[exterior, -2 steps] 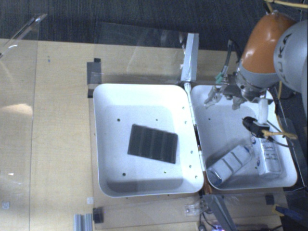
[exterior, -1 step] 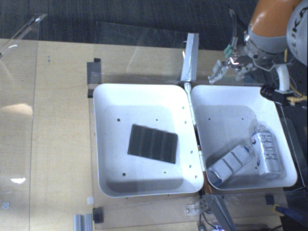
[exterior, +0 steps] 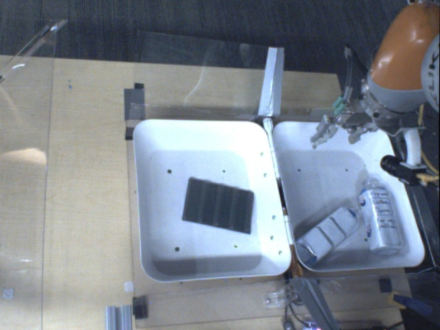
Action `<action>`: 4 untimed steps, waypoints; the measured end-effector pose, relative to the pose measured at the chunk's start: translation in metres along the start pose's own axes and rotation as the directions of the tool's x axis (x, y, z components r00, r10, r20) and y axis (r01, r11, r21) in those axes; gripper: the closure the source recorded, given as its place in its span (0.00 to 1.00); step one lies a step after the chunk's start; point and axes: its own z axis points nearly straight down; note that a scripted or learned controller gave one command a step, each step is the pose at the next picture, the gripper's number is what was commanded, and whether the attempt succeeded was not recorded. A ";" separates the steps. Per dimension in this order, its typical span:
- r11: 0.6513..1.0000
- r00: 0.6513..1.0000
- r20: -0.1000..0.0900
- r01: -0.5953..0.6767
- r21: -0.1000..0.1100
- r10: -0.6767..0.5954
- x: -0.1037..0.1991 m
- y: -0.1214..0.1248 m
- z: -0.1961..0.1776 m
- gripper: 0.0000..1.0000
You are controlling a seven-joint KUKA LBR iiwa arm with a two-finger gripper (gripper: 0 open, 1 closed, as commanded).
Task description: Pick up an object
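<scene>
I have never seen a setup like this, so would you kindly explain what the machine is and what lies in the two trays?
This is one camera fixed above a bench, looking down at a slant. The grey and orange robot arm reaches in from the right; its tool hangs over the far edge of the right bin with nothing between its fingers. The left bin holds a dark ridged flat pad. The right bin holds a clear plastic bottle and a grey blocky object beside it.
</scene>
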 end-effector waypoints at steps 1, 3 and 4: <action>0.997 0.997 0.001 0.075 -0.003 -0.075 -0.029 -0.051 -0.050 0.00; 0.974 0.974 0.006 0.226 -0.007 -0.226 -0.100 -0.106 0.113 0.00; 0.962 0.962 0.007 0.274 -0.007 -0.274 -0.101 -0.101 0.147 0.00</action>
